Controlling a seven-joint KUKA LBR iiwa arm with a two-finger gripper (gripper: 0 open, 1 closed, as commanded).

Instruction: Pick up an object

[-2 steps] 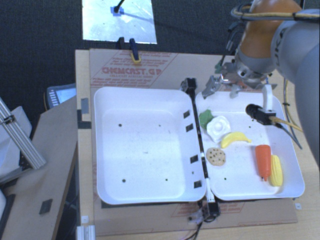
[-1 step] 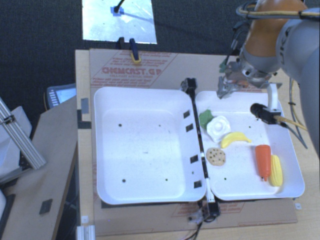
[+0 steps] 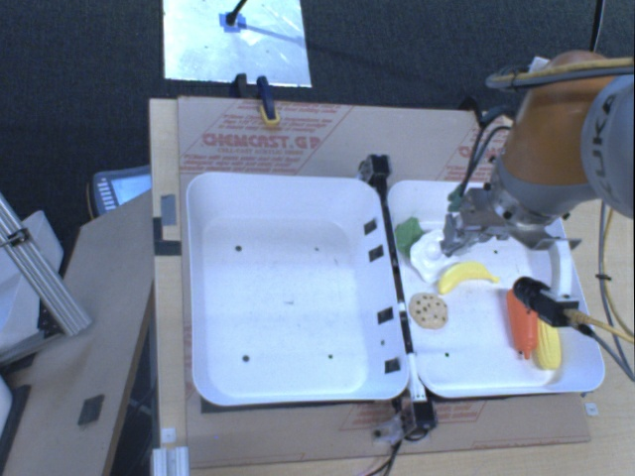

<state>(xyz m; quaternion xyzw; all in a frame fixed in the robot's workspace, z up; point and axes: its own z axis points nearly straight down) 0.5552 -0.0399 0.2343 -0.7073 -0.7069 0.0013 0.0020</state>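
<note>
The end effector (image 3: 454, 238) hangs low over the right bin (image 3: 585, 365), at about ten o'clock from that bin's middle, right above a white object (image 3: 427, 256). Whether it is open or closed cannot be told from here, and nothing can be seen held in it.

To do this step well, I would judge that the arm should come straight down on one item only, and the white object looks the likeliest target since it lies directly under the tool. The crowding is the difficulty: a green piece (image 3: 408, 234) touches the white object at its eleven o'clock, and a yellow banana (image 3: 466, 276) lies just beside it at four o'clock. A descent slightly off centre could push neighbours aside or catch two things at once. Closing across the narrow side of the white object, then lifting slowly, seems the safest course.

The white object is small, pale and irregular in outline, hard to separate from the white bin floor. Elsewhere in that bin are a round cookie (image 3: 429, 310) at seven o'clock, and an orange carrot (image 3: 521, 323) beside a yellow corn cob (image 3: 548, 347) towards four o'clock. The left bin (image 3: 198, 365) sits alongside on the worktop (image 3: 298, 139)
</note>
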